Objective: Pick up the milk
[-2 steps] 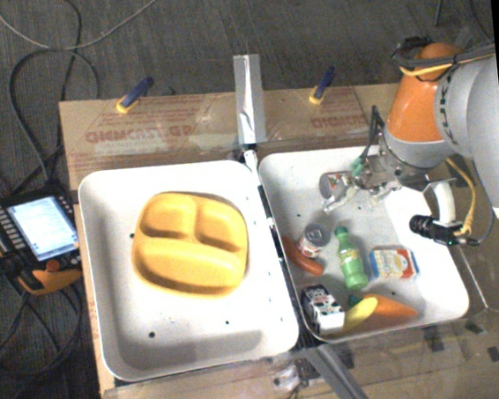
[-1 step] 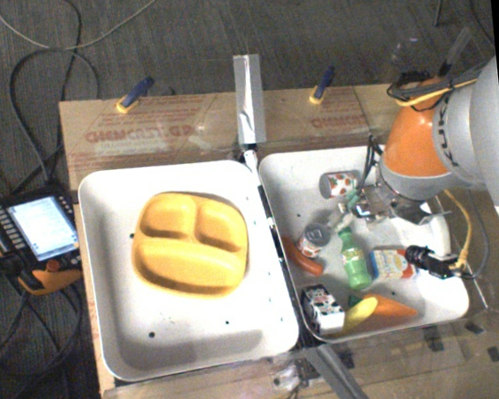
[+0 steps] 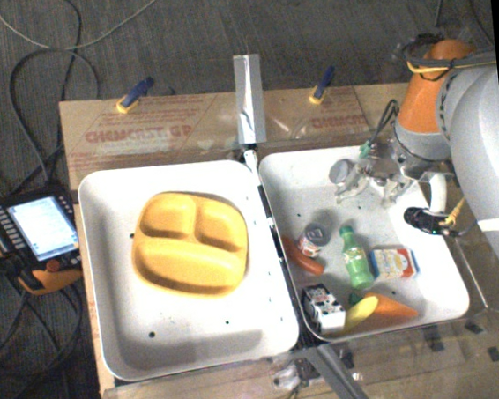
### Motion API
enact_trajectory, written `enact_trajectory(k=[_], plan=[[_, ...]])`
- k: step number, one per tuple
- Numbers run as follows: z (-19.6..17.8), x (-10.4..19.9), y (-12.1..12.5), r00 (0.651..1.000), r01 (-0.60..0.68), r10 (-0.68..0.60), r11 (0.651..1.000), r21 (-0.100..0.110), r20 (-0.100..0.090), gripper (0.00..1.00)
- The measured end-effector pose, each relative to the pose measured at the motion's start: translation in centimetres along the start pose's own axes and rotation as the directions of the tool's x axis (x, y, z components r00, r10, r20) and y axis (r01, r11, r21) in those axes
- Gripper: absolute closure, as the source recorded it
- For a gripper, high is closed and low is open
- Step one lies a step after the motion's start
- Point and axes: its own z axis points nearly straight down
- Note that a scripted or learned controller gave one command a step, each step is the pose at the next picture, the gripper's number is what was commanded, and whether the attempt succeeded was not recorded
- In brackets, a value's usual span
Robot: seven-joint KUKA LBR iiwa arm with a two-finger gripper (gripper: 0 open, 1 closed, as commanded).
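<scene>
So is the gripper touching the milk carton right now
Apart. The camera view shows the gripper near the right bin's far edge, with bare white bin floor between it and the milk carton lying nearer the front.

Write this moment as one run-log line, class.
arm: over right bin | gripper: upper area, apart from milk | milk: lying beside green bottle | pick: not yet done

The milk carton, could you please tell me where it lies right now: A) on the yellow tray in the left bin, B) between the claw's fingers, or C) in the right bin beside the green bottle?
C: the milk carton lies on the right bin's floor, just right of the green bottle.
</scene>
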Motion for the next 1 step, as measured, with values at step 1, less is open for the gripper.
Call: enact_trajectory(k=[1], plan=[[0.31,3.82,-7.87,0.999,0.045,-0.044,0.998,-0.034,0.013,0.0]])
